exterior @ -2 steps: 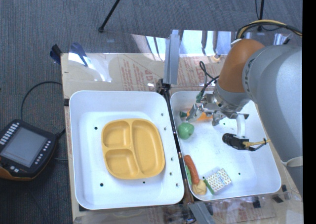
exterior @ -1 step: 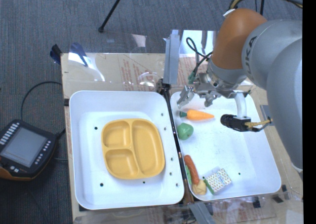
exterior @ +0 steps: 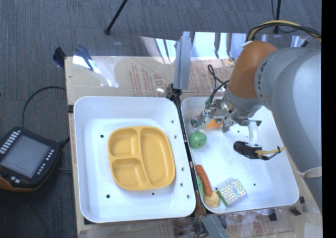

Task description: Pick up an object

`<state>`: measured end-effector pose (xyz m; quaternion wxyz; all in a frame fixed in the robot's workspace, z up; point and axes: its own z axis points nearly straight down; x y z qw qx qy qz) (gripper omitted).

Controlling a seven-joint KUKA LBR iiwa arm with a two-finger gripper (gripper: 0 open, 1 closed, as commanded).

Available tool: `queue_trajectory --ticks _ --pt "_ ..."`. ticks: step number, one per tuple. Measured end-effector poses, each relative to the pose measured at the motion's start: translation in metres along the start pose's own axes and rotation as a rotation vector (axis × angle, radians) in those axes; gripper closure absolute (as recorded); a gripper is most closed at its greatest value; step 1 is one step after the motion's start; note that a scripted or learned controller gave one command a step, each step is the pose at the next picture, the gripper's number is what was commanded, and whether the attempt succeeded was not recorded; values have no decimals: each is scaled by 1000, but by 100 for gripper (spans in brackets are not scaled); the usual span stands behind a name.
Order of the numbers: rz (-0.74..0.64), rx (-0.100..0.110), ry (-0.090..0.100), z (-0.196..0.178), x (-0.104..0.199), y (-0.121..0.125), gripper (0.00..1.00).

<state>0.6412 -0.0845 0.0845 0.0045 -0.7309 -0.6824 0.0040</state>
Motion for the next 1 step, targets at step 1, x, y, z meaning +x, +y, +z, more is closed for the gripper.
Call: queue_trajectory --ticks 1 --pt "-4 8 1 -7 1 -1 100"
